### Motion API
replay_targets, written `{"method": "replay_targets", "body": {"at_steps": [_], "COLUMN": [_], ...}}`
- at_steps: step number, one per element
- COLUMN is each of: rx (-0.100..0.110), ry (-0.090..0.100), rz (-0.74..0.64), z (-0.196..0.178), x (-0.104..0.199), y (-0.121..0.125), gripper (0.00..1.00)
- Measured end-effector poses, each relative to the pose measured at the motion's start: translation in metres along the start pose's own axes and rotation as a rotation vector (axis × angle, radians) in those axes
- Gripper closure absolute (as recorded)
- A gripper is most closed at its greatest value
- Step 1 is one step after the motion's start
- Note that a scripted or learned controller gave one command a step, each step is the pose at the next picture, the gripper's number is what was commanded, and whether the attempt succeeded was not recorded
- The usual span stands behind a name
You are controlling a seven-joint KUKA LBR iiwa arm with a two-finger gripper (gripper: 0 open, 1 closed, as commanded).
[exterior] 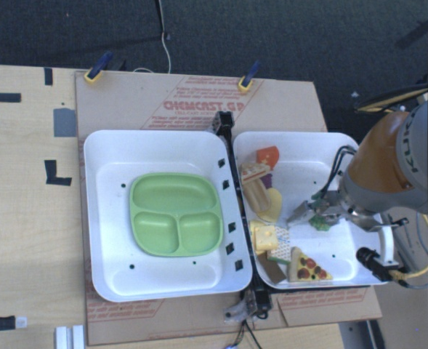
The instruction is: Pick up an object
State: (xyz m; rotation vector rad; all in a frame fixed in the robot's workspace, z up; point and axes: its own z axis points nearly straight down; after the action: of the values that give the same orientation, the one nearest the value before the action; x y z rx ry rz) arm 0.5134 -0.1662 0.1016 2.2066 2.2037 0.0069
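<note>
Camera view puts your pincer (306, 211) low in the right bin (344, 145), pointing toward the pile of toy food along that bin's left side; its two thin fingers taper toward a single tip, but from this slant you cannot tell whether they are parted or closed, so do not assume a grasp. A small green piece (320, 222) lies right under the fingers' base, touching or nearly so, and nothing shows between the tips. Just beyond the tips, toward the divider, sits the pale yellow rounded piece (272, 203), the nearest candidate, with the tan sandwich-like piece (256, 173) and the orange-red piece (268, 155) farther up. Below the tips lie the yellow cheese block (264, 236) and the pizza slice (307, 266), near the lower wall. To do this step well, you should commit to one item, centre the fingers over it with a clear gap on both sides, and descend squarely before closing; the crowding near the divider will likely make a slanted approach push things aside. The left bin (105, 195) holds a green divided plate (176, 214), well apart.
</note>
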Motion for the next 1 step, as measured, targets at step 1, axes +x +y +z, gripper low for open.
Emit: {"method": "replay_targets", "body": {"at_steps": [1], "rx": [0.004], "ry": [0.003], "rz": [-0.004], "z": [0.0118], "x": [0.055], "y": [0.0395], "gripper": [0.0]}}
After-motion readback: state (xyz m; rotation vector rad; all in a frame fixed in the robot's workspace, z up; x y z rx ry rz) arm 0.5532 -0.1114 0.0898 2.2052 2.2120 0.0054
